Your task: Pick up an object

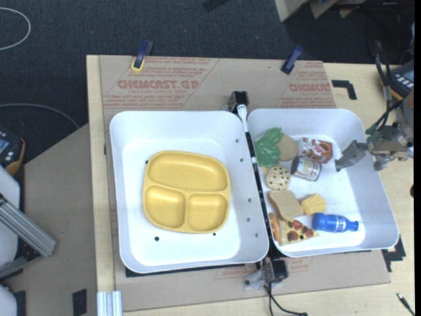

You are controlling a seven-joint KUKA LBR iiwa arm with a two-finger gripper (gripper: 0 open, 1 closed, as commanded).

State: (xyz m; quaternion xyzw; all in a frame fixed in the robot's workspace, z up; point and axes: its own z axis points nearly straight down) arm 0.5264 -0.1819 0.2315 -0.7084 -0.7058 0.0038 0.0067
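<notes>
Hand (352,155) sits over the right bin (375,203) near its right edge, nothing btwn the fingers; can't tell if they're spread or pressed together. Nearest thing: 1 small can (306,168) at bin centre, prob. stiff, light, slick, so best taken across its round sides. Around it: 1 snack packet (318,149), 1 green leaf toy (268,147), 1 cookie (277,176), 1 bread slice (286,205), 1 cheese wedge (314,203), 1 pizza slice (295,230), 1 blue bottle (334,224) by the front edge. Left bin (125,176): 1 yellow divided plate (187,191).
</notes>
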